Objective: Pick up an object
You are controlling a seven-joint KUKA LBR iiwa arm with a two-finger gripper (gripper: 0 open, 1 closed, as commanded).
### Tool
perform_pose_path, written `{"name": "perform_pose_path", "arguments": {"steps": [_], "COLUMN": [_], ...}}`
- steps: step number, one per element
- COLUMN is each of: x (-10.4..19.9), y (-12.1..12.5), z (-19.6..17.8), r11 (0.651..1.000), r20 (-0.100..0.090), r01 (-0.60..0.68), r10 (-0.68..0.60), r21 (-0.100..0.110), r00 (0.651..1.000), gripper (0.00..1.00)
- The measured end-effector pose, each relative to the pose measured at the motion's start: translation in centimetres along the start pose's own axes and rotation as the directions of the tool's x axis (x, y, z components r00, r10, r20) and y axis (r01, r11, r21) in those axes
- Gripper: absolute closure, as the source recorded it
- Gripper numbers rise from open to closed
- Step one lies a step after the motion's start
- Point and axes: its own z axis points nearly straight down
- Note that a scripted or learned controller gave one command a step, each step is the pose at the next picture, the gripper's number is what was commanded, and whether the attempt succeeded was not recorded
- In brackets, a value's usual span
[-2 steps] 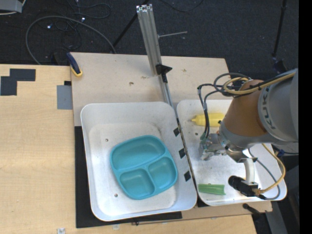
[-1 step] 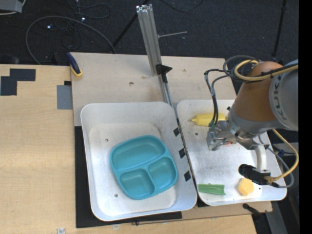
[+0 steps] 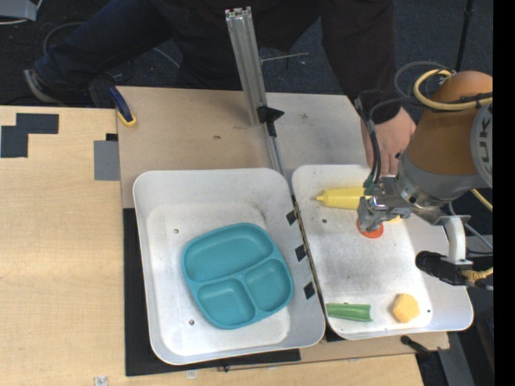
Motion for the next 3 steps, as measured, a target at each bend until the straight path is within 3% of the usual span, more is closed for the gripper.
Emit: {"name": "perform_pose_path", "arguments": {"steps": [1,3], "x": [-0.1,9.5], "y": [0.1,2.1], "z": [-3.4,-1.4], "r11": [1.000,1.000], "r20": [-0.001,-0.002], "r01": [0.001,0.004], "r10": [-0.001,-0.004], "r21": [0.002,0.007], "r00": [1.000,1.000], "gripper": [1.00,1.00]}}
